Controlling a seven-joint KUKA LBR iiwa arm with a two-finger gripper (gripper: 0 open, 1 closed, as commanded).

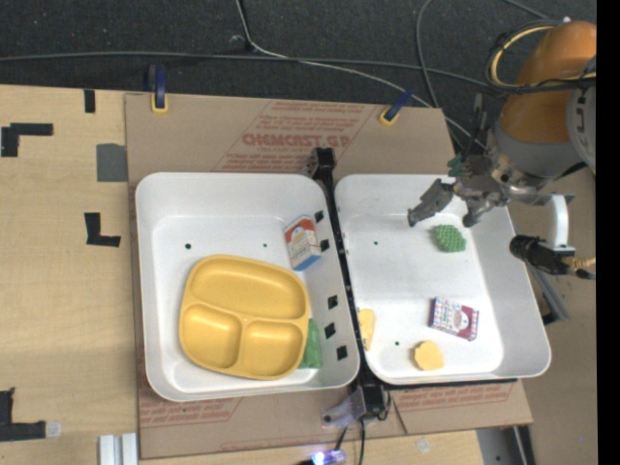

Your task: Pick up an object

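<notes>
End effector hangs over far part of right bin, fingers spread apart, nothing between them. Green knobbly object lies on bin floor just beneath. Yellow divided tray sits in left bin.

Red print runs across the brown cardboard sheet lying under the two bins on the worktop (a large line of capitals near the far edge), but the letters are too blurred to read. The small cartons' labels are illegible too.
</notes>
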